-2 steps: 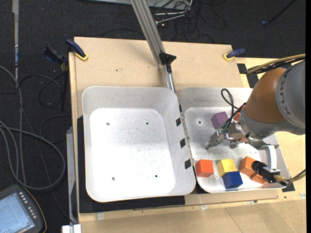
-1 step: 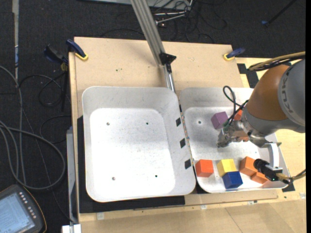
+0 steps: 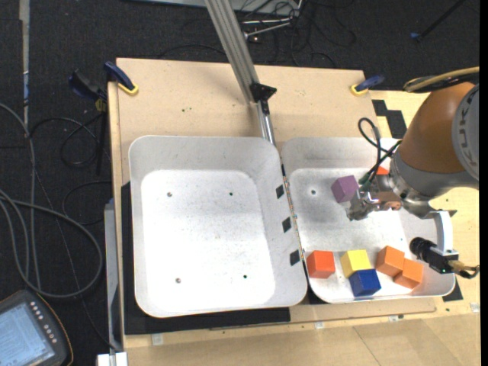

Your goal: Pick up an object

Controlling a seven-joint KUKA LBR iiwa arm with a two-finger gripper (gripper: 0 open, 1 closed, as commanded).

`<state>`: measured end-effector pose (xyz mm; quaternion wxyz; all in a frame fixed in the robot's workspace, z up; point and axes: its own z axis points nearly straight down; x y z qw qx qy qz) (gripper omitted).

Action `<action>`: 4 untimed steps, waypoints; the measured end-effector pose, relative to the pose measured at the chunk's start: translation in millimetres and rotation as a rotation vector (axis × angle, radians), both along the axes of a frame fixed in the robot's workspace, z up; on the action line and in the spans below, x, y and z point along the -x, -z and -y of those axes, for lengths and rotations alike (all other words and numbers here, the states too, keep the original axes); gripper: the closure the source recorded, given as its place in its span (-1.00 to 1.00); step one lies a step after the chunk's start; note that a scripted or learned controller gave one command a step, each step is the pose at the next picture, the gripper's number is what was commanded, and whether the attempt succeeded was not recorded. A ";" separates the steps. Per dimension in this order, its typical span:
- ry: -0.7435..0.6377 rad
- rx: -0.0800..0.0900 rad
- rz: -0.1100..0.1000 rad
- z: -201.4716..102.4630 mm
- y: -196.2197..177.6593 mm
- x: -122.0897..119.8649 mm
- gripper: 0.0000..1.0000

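Purple block (image 3: 345,187) in right bin (image 3: 320,166), upper middle, just beside jaws (image 3: 358,208); whether touching or gripped, cannot tell; jaw state unclear, wrist hides it; nothing visibly lifted, so pick not done; orange (image 3: 321,263), yellow (image 3: 354,261), blue (image 3: 365,281) blocks along near wall; arm (image 3: 438,139) cut off at right.

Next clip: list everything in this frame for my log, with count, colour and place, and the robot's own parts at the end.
Purple block: 1, purple, right bin, beside the gripper.
Orange blocks: 3, orange, right bin's near edge.
Yellow block: 1, yellow, between orange blocks.
Blue block: 1, blue, touching the yellow block.
Bins: 2, white, side by side.
Clamps: 2, blue-yellow, bench's far corners.
Arm: 1, grey with orange band, from the right.
Gripper: 1, dark, over the right bin.
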<state>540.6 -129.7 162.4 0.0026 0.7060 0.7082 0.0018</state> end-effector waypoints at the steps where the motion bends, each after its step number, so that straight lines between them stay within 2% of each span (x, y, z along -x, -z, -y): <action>1: -0.001 0.001 0.000 -4.1 -43.5 -2.4 1.00; 3: 0.000 0.001 0.000 -5.5 -130.0 -6.3 1.00; 4: -0.003 -0.001 -0.005 -44.6 -116.5 -23.9 1.00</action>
